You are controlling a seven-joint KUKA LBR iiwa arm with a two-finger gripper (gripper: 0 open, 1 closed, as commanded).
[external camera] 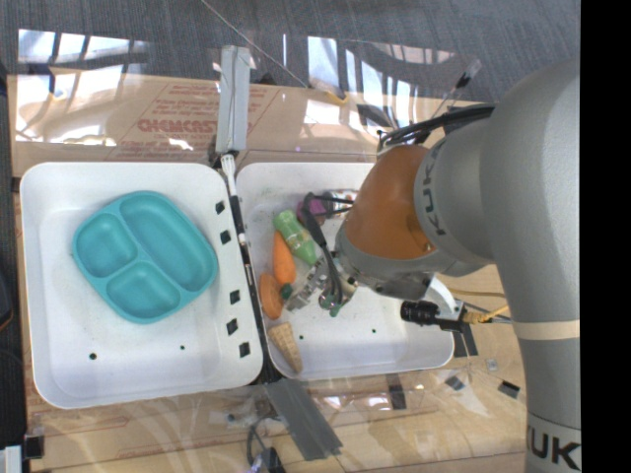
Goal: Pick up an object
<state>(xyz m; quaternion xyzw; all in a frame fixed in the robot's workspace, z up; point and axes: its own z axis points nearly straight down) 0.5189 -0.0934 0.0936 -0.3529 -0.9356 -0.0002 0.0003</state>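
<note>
My gripper (317, 290) is low in the right bin (394, 348), under the grey arm with its orange band (394, 215). It sits just right of a cluster of toy foods. An orange carrot-like piece (283, 258) lies beside it, with a green piece (295, 235) above that. A second orange piece (271, 297) lies at the bin's left wall, close to the gripper's tip. A tan cone (286, 348) rests near the front left corner. A purple item (317, 205) is partly hidden behind the arm.
The left bin (59, 363) holds a teal divided plate (145, 254). A metal divider (235, 116) runs between the bins at the back. Cardboard lies behind the bins. Cables (463, 313) trail off the wrist to the right.
</note>
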